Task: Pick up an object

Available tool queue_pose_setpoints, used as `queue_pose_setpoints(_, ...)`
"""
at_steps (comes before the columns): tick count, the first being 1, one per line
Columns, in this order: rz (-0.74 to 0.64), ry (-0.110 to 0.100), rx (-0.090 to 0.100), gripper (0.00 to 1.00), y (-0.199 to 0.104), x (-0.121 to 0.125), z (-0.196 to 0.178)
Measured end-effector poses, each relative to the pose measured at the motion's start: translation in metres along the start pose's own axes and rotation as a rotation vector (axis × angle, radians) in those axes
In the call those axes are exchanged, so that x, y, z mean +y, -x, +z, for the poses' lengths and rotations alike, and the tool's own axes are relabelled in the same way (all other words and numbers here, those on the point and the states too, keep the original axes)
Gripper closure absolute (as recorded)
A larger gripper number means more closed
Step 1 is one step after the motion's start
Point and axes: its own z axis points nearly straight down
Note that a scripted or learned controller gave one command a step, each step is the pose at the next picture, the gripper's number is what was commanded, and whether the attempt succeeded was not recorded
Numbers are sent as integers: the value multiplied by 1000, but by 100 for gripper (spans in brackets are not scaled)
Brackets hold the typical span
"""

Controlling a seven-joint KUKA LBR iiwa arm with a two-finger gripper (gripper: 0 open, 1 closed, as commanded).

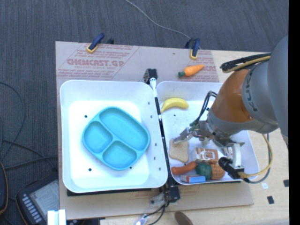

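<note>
My gripper is low in the right bin, just above a slice of toast on the bin floor. Its fingers stand apart, open, with nothing between them. A yellow banana lies at the bin's far left corner. Along the near wall sit a red sausage, a small printed packet, a blue block and an orange-brown piece. The grey and orange arm covers the right half of the bin.
The left bin holds a blue divided plate. A toy carrot lies on the board behind the right bin. Clamps grip the board's far edge. A divider rail runs between the bins.
</note>
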Motion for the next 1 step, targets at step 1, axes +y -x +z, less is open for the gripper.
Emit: queue_pose_setpoints(1,1,6,-3,100,1,2,-12)
